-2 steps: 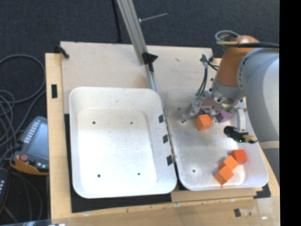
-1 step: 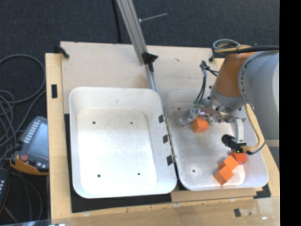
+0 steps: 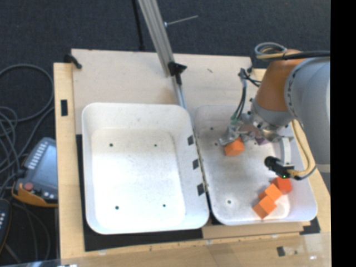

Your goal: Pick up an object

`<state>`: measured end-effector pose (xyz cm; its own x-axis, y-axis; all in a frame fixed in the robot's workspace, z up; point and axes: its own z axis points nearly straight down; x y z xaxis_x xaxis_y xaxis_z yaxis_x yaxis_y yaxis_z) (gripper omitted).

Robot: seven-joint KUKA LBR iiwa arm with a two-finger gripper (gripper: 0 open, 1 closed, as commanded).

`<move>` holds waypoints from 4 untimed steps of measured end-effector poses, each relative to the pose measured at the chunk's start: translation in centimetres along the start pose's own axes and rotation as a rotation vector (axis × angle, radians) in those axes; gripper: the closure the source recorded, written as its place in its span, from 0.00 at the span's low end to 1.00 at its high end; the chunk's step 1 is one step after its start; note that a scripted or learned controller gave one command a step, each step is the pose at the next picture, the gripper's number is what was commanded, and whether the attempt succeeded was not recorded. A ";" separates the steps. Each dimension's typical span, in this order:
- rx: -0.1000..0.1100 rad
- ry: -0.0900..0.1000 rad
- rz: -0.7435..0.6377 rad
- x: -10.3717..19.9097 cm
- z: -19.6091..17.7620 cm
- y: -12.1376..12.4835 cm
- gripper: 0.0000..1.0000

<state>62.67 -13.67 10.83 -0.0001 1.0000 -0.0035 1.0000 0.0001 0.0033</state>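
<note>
An orange block (image 3: 234, 147) lies in the right bin (image 3: 222, 204), in its upper middle part. My gripper (image 3: 245, 137) hangs right over it, its lower end touching or just above the block's top right edge. The wrist and the orange band (image 3: 271, 90) hide most of the gripper from above. Three more orange blocks sit clustered near the bin's lower right corner: one (image 3: 283, 184) by the right wall, one (image 3: 272, 192) just below it, and one (image 3: 265, 206) closest to the front.
The left bin (image 3: 100, 121) stands beside the right one on the wooden bench. A slanted metal bar (image 3: 161, 35) rises from the back between the bins. Cables and a black part with a green light (image 3: 276, 166) hang off the wrist over the right bin.
</note>
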 end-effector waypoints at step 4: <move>-0.007 0.004 -0.009 20.4 -16.3 4.8 1.00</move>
